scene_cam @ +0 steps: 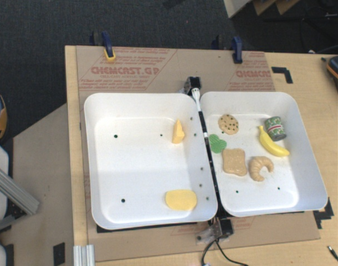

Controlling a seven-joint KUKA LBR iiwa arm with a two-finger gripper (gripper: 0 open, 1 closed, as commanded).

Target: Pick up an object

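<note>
Eight objects lie untouched across our left bin [97, 148] and right bin [302, 148], so picking has not begun, and we cannot tell the claw's state.

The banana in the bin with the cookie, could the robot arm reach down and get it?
Probably yes. The banana lies uncovered in the right bin, the side the arm comes from. A small green can sits right against its top end and might crowd the fingers.
</note>
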